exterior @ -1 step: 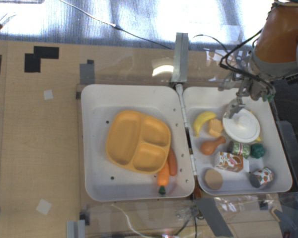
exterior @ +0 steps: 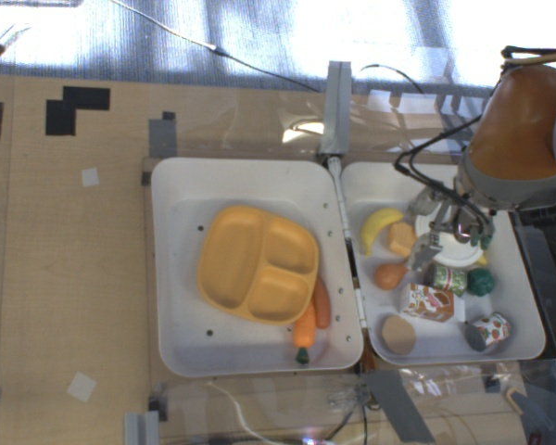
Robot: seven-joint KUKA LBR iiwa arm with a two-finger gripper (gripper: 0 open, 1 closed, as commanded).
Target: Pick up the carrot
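The carrot point(exterior: 304, 327) is orange with a green stub at its near end. It lies in the left bin point(exterior: 176, 248), against the near right corner of a yellow divided tray point(exterior: 258, 263). My gripper point(exterior: 433, 251) hangs over the middle of the right bin point(exterior: 528, 336), well to the right of the carrot and across the wall between the bins. It sits above a white round lid point(exterior: 459, 251) and close to an orange ball point(exterior: 390, 275). Nothing from the left bin is near it.
A reddish sausage point(exterior: 322, 304) lies right beside the carrot. The right bin holds a banana point(exterior: 378, 225), an orange wedge point(exterior: 401, 238), a printed carton point(exterior: 430, 302), a tan round cookie point(exterior: 398, 334), a patterned cup point(exterior: 487, 331) and green pieces point(exterior: 480, 281).
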